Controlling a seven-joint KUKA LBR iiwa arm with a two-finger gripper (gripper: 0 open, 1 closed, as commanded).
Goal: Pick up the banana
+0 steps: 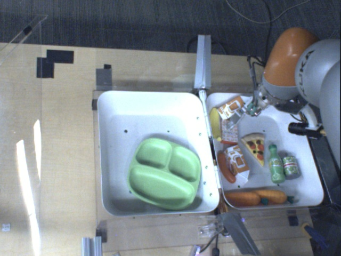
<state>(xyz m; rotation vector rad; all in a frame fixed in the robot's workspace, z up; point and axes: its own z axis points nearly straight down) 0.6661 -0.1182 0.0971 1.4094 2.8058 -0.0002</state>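
Observation:
The yellow banana lies along the left wall of the right bin, partly tucked under a snack packet. My gripper is low over the back of the right bin, to the right of the banana and apart from it, close to an orange and white packet. The grey arm with its orange band comes in from the upper right.
The right bin also holds a pizza slice, a green bottle, a small can, a carrot, a hot dog and a carton. A green divided tray lies in the left bin.

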